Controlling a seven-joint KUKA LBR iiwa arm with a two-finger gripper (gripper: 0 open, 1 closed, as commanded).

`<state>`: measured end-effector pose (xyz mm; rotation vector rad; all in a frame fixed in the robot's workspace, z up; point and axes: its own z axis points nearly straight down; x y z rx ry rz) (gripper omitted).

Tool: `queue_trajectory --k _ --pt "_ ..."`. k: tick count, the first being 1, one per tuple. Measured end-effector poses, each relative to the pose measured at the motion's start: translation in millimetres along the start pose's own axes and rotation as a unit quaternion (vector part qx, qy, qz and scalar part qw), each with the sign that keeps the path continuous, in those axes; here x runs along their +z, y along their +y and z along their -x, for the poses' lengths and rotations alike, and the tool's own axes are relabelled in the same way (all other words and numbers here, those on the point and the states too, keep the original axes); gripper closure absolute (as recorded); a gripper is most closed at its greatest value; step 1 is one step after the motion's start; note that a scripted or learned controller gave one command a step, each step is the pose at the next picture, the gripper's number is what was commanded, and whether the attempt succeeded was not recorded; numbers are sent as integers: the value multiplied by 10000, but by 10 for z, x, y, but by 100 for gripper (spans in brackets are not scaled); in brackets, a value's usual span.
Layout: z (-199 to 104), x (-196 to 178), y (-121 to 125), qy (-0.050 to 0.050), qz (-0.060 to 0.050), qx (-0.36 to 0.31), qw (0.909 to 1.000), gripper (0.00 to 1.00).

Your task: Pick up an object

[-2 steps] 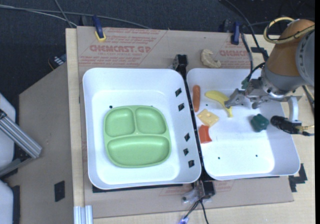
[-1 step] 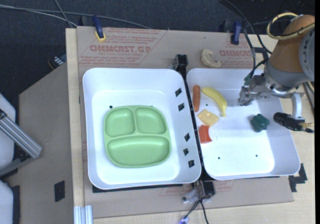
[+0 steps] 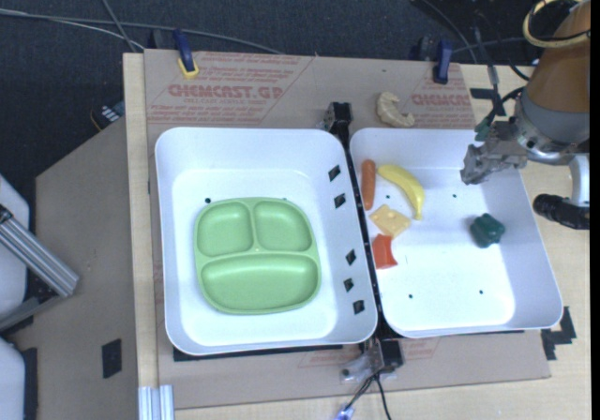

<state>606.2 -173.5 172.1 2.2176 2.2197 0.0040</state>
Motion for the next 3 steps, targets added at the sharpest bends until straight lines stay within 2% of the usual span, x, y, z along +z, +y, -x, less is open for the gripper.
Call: queue_trajectory --k 1,2,3 --pt "2 -543 16 -4 7 -2 10000 100" --pt "0 -468 19 4 -26 -2 10000 100" --pt "-510 -572 96 14 -10 -25 10000 100"
